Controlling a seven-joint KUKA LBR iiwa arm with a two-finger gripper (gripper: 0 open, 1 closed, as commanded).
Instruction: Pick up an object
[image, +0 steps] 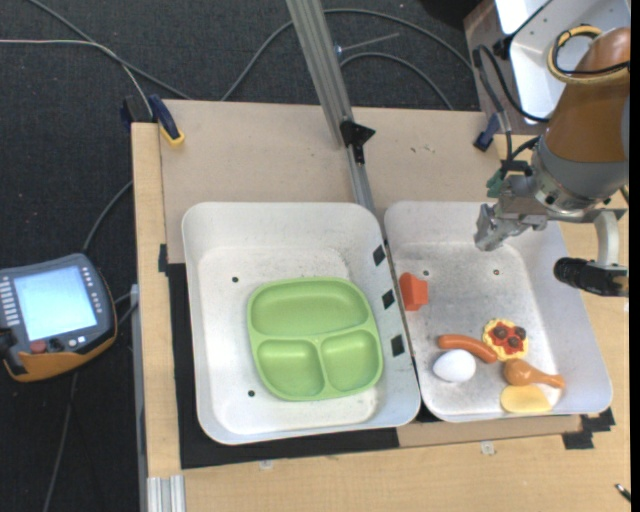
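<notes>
In the right bin (450, 255) lie several toy foods. An orange block (413, 291) rests near the bin's left wall. Toward the front sit a hot dog (466, 346), a white egg (454, 367), a small pizza (505, 338), a chicken drumstick (531, 376) and a yellow piece (526, 400). My gripper (489, 233) hangs over the back of the right bin, above its far right part, well apart from the foods. Nothing shows between its fingers.
The left bin (215, 300) holds a green divided plate (314, 336). A metal pole (330, 85) slants down to the bins' shared back edge. A teach pendant (50, 315) lies off the bench at left. Cables run across the floor behind.
</notes>
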